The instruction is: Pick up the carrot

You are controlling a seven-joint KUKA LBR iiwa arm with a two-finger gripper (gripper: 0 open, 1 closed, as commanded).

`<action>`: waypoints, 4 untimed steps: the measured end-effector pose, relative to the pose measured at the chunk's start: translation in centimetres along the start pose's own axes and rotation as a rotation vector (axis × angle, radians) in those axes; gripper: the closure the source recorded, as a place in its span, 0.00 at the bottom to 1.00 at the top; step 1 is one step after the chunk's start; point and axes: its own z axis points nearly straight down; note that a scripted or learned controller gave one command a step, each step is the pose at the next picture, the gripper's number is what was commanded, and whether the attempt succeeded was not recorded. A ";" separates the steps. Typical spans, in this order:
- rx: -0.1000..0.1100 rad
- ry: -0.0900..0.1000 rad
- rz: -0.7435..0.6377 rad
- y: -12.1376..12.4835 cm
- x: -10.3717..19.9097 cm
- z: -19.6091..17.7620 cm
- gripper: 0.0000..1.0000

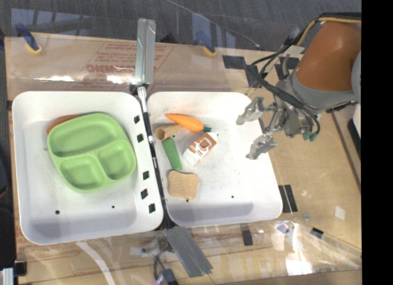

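The orange carrot (185, 121) lies in the right bin (245, 201), near its upper left, with its green end pointing right. My gripper (255, 130) hovers at the right side of that bin, well to the right of the carrot. Its two fingers (247, 113) are spread apart with nothing between them.
Beside the carrot lie a small carton (201, 148), a green stick (171, 153), a tan tube (164, 132) and a slice of bread (183, 185). The left bin (37, 216) holds a green divided plate (92, 150) over an orange one.
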 end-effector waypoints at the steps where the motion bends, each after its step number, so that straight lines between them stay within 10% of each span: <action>1: -0.005 0.008 -0.099 1.9 -8.4 9.7 0.00; 2: -0.002 -0.004 0.266 8.2 -9.6 15.1 0.00; 3: 0.000 -0.007 0.259 8.2 -9.7 13.9 1.00; 4: -0.002 -0.011 0.185 15.0 -8.6 4.8 1.00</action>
